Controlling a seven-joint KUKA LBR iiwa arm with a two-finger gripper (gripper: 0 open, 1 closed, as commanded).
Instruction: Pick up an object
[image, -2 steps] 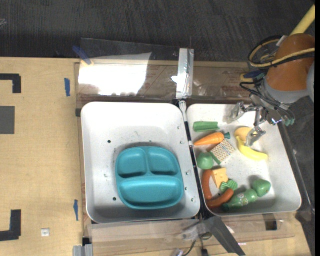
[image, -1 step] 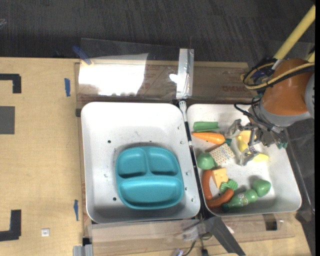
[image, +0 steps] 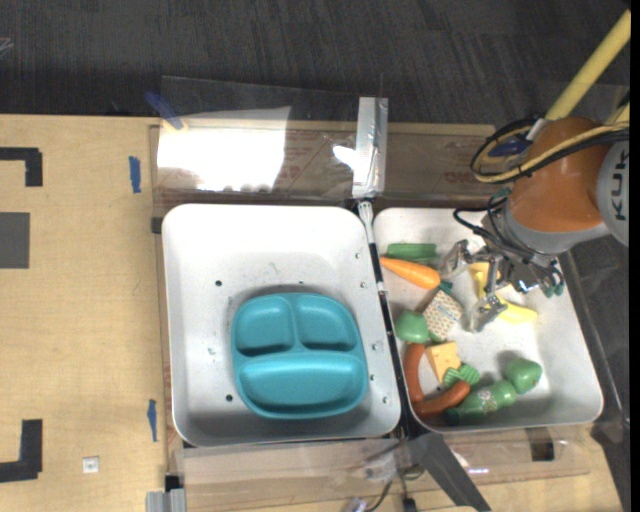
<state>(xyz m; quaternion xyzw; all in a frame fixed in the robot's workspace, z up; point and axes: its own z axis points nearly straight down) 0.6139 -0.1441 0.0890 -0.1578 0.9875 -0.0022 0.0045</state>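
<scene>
Worktop (image: 80, 330): pale tan board with black tape marks at its left edge and short blue tape strips; dark carpet floor beyond the far edge. A clear plastic sheet (image: 250, 155), glaring under the light, lies just behind the left bin (image: 190, 250). The left bin holds a teal divided plate (image: 297, 350), two small compartments on its far side and one large on its near side.

Right bin (image: 570, 340), touching the left bin along a shared wall, holds a jumble of toy food. Carrot (image: 412, 270): orange, tapered, long axis running left to right, slightly tilted, near the bin's far-left corner, just in front of a green pepper (image: 412, 250). Sausage (image: 425, 385): reddish-brown, curved, running from mid-bin toward the near wall. Cheese wedge (image: 445, 357): yellow, beside the sausage. A green, rounded vegetable (image: 522, 374) sits toward the near-right.

Gripper (image: 492, 300) hangs over the right bin's middle, right of the carrot, fingers pointing down and a narrow gap apart, with nothing visibly between them. Orange band (image: 560, 190) above it.
</scene>
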